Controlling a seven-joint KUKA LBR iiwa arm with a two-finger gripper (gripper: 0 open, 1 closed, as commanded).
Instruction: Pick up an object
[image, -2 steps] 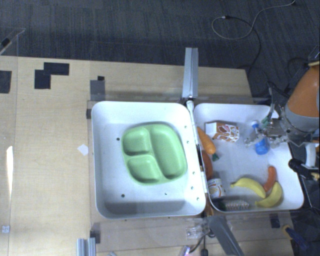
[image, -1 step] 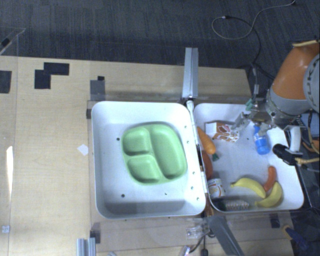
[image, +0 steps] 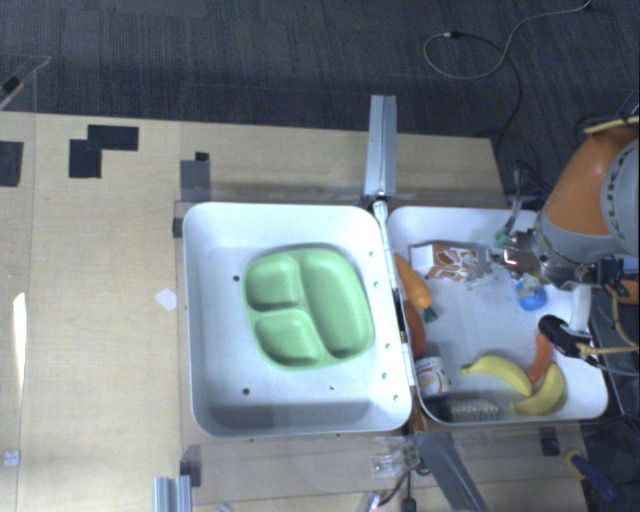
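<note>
Two shallow white bins sit side by side on the bench. The left bin (image: 205, 330) holds a green three-compartment tray (image: 305, 303) lying near its middle. The right bin (image: 470, 330) holds several things: a carrot (image: 413, 283) against its left wall, a white printed packet (image: 448, 262) near the top, a small blue object (image: 531, 296) toward the right, a banana (image: 515, 379) along the lower edge, a small printed cup (image: 431, 374) in the lower left corner and a dark brush-like item (image: 468, 408) beside it. The gripper (image: 510, 252) hangs over the right bin's upper right part, just beside the packet; whether it is parted or closed cannot be told.
</note>
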